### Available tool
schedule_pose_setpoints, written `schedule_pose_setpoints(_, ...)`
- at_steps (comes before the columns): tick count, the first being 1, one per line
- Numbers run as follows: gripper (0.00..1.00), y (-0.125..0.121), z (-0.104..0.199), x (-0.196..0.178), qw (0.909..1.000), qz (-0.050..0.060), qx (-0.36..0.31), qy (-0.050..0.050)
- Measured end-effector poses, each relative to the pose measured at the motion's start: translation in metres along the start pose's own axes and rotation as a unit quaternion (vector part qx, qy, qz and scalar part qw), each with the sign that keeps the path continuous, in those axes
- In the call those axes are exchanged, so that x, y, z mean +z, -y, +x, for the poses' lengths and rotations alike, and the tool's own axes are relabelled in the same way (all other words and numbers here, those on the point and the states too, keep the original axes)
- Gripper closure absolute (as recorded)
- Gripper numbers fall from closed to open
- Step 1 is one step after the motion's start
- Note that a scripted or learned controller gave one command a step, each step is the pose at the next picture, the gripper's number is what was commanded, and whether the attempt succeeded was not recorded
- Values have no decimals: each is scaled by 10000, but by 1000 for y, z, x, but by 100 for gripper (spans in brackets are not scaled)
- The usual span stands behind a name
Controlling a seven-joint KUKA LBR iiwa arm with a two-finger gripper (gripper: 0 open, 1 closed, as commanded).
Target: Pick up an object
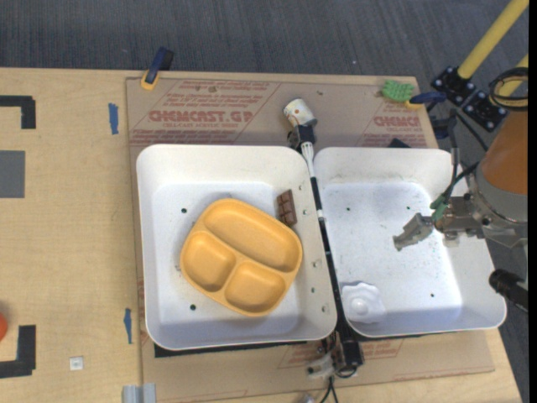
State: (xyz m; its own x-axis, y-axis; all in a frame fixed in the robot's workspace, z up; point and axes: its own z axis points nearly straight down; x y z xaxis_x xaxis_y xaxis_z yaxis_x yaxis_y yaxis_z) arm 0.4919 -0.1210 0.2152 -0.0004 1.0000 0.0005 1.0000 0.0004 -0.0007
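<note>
From where I stand, the arm reaches in from the right and its tool [409, 232] hangs over the middle of the right bin [470, 309], low over the speckled white floor; whether it is spread or pressed together I cannot tell, and nothing shows pinched in it. The nearest thing to take is a small white object [362, 300] lying in the near-left corner of that bin, against the wall, well apart from the tool. In the left bin [159, 225] sits a yellow divided tray [242, 255], tilted, with a small brown piece [286, 207] just beside its far edge near the shared wall. My worry is that the tool would close on bare floor where it is now, catching nothing. And the white object, tucked into the corner, looks awkward: a descent there could strike the bin wall or nudge the thing away
</note>
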Motion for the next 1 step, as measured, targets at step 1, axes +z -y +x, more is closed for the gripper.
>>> schedule_pose_setpoints(1, 0, 13, 6, 130, 10000, -4, -69, 1)
